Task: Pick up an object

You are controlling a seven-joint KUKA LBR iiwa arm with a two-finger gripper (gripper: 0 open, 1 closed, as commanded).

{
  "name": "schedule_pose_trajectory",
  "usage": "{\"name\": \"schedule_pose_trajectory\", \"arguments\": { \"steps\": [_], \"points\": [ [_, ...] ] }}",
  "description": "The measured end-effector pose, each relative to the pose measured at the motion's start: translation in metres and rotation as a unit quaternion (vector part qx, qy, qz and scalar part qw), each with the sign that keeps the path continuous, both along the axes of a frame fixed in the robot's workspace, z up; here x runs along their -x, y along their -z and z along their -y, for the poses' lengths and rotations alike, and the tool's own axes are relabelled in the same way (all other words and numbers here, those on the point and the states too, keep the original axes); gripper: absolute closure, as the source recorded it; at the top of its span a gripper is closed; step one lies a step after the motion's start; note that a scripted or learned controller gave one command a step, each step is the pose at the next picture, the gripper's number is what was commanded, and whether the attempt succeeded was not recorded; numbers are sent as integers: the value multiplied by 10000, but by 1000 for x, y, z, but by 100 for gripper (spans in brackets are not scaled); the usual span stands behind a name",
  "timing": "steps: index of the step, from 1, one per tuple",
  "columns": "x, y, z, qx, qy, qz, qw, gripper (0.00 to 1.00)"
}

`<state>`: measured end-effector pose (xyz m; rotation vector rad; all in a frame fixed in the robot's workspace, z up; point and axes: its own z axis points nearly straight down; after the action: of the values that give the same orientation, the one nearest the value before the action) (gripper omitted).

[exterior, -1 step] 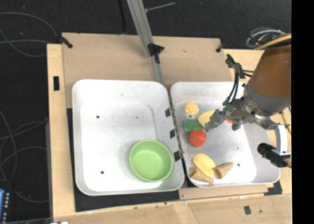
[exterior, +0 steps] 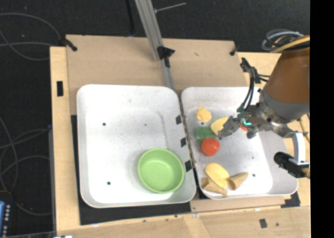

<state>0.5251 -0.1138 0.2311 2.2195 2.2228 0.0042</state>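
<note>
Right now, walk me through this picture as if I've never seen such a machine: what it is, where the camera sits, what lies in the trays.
One camera looks down at a slant on a bench with two shallow white trays. The grey and orange robot arm reaches in from the right; its gripper hangs over the right tray, beside a yellow piece. That tray also has a green piece, a red tomato-like ball, more yellow toy food and a tan cone. The left tray has a green bowl. I cannot tell whether anything is held.

We see a light brown bench (exterior: pixel 120 62). Two flat white bins sit on it, side by side and touching. The left bin (exterior: pixel 112 114) is the bigger one. The right bin (exterior: pixel 261 171) sits by the bench's right edge.
</note>
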Motion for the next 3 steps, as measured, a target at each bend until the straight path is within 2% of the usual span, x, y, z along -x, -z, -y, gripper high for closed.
{"name": "schedule_pose_trajectory", "arguments": {
  "steps": [1,2,3],
  "points": [
    [-1,60,-6,14,17,-36,10000,0],
    [4,104,-6,16,15,-33,10000,0],
    [4,131,-4,22,19,-13,10000,0]
  ]
}}
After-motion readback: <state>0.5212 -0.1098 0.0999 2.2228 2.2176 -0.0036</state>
